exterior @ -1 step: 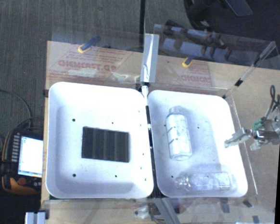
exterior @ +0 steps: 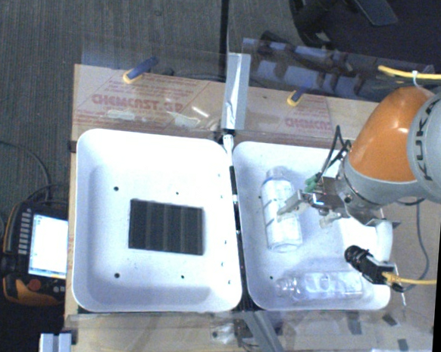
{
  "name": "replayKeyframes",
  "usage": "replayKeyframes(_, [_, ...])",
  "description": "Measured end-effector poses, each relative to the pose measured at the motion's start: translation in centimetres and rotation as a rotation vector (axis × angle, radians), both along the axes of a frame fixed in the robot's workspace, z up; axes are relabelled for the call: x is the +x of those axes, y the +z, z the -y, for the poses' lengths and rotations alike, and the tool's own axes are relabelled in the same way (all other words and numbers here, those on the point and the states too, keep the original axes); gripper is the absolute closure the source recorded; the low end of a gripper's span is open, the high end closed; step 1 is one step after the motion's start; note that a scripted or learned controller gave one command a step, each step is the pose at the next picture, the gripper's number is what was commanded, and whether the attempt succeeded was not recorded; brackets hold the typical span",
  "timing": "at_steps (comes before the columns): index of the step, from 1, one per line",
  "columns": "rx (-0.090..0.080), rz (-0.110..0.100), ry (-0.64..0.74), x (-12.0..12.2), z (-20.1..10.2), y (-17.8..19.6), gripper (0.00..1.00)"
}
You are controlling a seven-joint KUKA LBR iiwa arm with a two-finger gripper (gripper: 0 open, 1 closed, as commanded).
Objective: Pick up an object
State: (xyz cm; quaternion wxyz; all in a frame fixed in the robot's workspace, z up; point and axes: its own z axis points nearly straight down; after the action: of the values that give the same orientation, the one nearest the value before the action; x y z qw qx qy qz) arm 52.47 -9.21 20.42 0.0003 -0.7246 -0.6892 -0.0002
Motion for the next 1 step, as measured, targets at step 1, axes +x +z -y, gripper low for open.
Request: replayKeyframes(1, [0.000,0.000,0.071,1.83,0.26,-10.42,0.00])
